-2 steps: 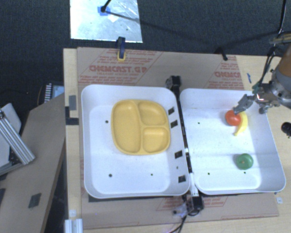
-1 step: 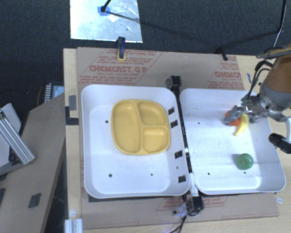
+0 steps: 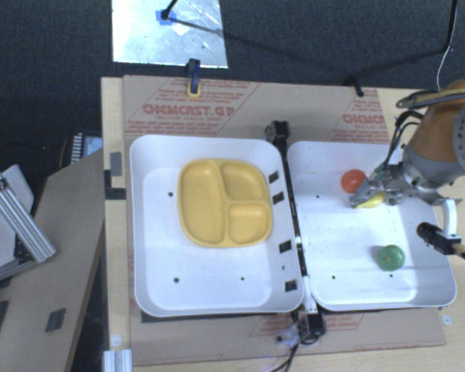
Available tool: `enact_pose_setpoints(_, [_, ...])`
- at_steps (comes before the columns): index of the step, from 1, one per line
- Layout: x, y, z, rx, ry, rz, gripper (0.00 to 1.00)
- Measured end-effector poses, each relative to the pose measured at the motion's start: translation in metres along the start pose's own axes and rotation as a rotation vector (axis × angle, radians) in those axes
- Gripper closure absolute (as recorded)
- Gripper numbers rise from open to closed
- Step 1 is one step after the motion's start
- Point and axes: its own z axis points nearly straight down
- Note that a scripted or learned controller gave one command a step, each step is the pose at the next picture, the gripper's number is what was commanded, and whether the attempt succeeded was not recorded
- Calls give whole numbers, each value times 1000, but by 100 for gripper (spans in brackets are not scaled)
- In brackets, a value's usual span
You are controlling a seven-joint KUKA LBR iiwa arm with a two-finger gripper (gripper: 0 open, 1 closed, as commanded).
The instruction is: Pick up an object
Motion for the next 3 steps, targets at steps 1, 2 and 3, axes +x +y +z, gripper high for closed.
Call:
enact_pose_setpoints(1, [0,1,-13,-4,-1,0,100])
enact_pose_setpoints(2, [-2,14,-68,-7,-1,-4,100])
enact_pose_setpoints(3, [-3,12,-133,-7,-2,-5,100])
